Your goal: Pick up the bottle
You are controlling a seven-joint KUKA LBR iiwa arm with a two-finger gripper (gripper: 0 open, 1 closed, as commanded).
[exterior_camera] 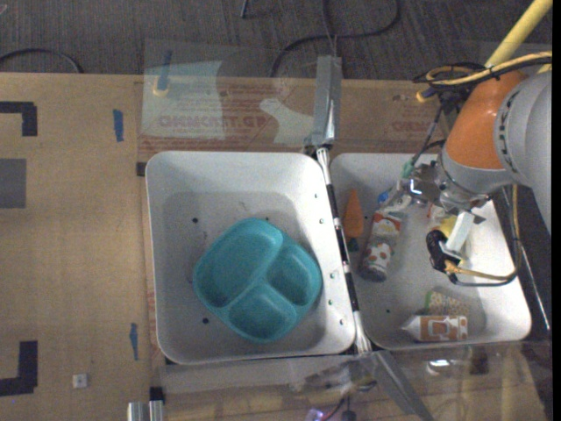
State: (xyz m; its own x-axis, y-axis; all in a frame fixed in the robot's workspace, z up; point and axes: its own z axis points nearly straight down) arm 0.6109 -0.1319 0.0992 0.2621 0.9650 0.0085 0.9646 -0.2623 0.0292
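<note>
Bottle (383,245) lies in the right bin (500,314), beside the pincer (412,191).

One fixed camera is looking down on the bench (70,235) from above, tilting slightly so that the far floor with its dark cables is showing along the top of the frame. It is sitting far enough back to be taking in both white bins whole: the left bin (166,191) is lying near the centre of the frame, and the right bin (508,314) is sitting just to the right of it, reaching close to the frame's edge. The arm (504,134) is entering from the right, above the right bin, partly cropped by the frame.
</note>
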